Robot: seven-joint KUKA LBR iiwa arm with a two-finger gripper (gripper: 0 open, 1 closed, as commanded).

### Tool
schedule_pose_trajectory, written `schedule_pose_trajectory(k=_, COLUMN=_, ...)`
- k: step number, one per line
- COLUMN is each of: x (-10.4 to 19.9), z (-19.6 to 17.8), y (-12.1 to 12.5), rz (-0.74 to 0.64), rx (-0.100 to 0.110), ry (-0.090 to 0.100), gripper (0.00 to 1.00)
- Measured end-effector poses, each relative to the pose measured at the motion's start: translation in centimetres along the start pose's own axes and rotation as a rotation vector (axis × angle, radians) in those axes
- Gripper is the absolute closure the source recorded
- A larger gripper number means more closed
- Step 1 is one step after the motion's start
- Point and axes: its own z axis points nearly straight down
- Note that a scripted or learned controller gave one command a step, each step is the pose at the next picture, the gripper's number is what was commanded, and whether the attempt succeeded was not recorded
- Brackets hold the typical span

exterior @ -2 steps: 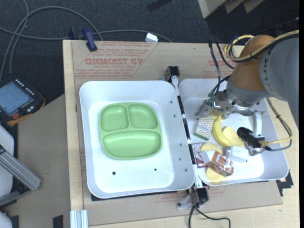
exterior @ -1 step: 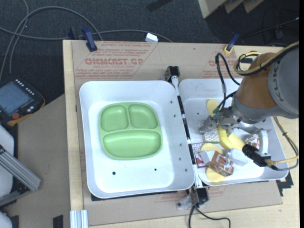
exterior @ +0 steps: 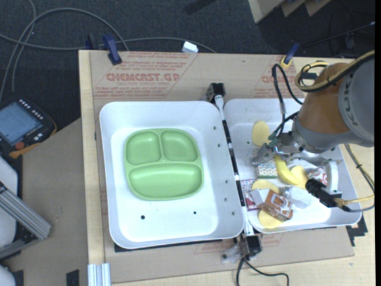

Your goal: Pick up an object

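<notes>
The right white bin [exterior: 238,115] holds a heap of small objects. A yellow rounded piece [exterior: 259,132] lies near its far left. A yellow banana-shaped toy [exterior: 287,171] sits in the middle beside a small green-and-white packet [exterior: 267,170]. A brown snack packet [exterior: 277,205] lies toward the front, with another yellow piece [exterior: 268,220] below it. My gripper [exterior: 265,153] hangs low over the heap, just above the packet and the banana toy, below the yellow rounded piece. The grey and orange arm [exterior: 324,115] covers the bin's right part.
The left white bin [exterior: 113,177] holds a green divided plate [exterior: 163,164]. A black hinge strip [exterior: 229,154] runs between the bins. A red-and-white wrapper [exterior: 251,200] lies by the right bin's left wall. Cables [exterior: 309,73] loop near the arm at the back right.
</notes>
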Motion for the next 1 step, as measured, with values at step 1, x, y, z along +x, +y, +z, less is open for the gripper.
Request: schedule_pose_trajectory(k=1, x=6.85, z=-9.06, y=-1.36, rz=-0.003, rx=0.0, ry=0.0, gripper=1.0)
